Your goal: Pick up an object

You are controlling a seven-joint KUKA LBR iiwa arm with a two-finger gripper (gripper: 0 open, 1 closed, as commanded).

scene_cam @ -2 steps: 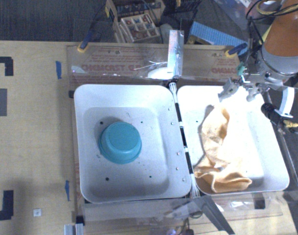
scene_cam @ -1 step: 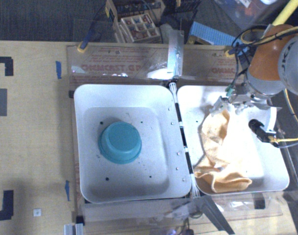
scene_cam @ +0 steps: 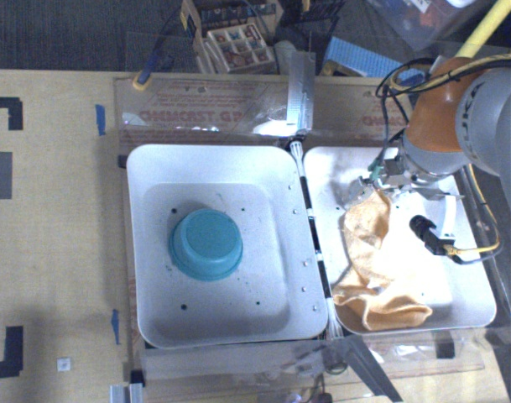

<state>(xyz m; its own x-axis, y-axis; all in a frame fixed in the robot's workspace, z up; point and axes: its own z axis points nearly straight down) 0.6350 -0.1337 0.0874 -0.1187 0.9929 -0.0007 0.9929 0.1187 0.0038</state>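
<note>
**Yellow cloth under the gripper, in the bin on the view's right**

Yellow-orange and crumpled, the soft cloth [scene_cam: 374, 263] lies in the white bin on the view's right [scene_cam: 477, 305], a long heap running from its upper end near the bin's middle down to the near wall. The grey arm with the orange band [scene_cam: 444, 112] reaches in from the right, and its two-finger gripper [scene_cam: 379, 181] sits right at the cloth's upper end, apparently touching the fabric. How the pincer stands cannot be told; the wrist hides it. The cloth's long axis trails away from the gripper toward the near edge. A teal round plastic bowl [scene_cam: 206, 243], upside down, rests well apart in the white bin on the view's left [scene_cam: 154, 170].
</note>
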